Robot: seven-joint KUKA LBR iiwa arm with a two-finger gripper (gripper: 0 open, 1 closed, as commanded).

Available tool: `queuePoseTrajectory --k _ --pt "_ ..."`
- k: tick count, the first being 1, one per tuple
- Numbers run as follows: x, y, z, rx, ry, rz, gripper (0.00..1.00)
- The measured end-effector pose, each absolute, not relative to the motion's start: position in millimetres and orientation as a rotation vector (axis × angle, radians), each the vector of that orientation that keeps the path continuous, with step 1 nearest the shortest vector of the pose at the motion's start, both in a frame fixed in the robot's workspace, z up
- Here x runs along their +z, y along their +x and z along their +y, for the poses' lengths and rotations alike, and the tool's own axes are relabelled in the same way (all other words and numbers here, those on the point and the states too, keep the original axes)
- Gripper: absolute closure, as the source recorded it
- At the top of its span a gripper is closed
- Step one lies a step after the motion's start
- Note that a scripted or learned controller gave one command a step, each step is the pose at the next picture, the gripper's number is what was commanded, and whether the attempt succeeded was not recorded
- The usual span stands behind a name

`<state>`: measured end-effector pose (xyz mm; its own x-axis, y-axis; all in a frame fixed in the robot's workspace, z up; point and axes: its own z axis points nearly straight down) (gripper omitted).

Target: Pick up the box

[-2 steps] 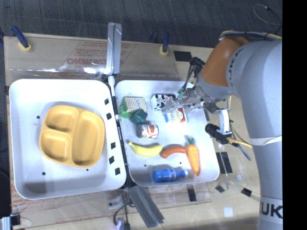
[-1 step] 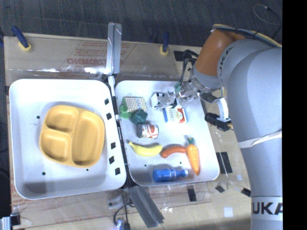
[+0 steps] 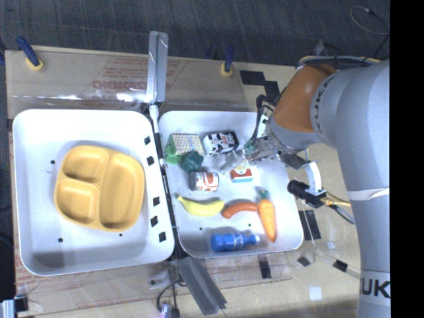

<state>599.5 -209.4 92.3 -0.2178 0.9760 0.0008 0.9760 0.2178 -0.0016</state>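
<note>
Camera view looks down on a desk [image 3: 79, 68] with two white bins. The left bin [image 3: 26, 197] carries a yellow divided tray [image 3: 99, 186]. The right bin [image 3: 286, 197] holds the clutter: a speckled box [image 3: 186, 142] at the upper left, a black-and-white carton [image 3: 220, 142], a small red-and-white box [image 3: 242, 174], a can [image 3: 203, 181], banana [image 3: 201, 207], carrot [image 3: 266, 218] and blue bottle [image 3: 233, 242].

The tool [image 3: 255, 149] sits low just above the small red-and-white box, beside the carton; whether it is clenched or released I cannot tell.

Risk, as I judge it: things lie close, so a descent could nudge the carton or pinch the wrong item. Package print is too small to read.
</note>
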Motion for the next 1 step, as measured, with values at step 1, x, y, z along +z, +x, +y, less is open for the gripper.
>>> queuePoseTrajectory --k 1 --pt "209.8 591.9 -210.9 0.001 -1.822 -2.561 0.0"
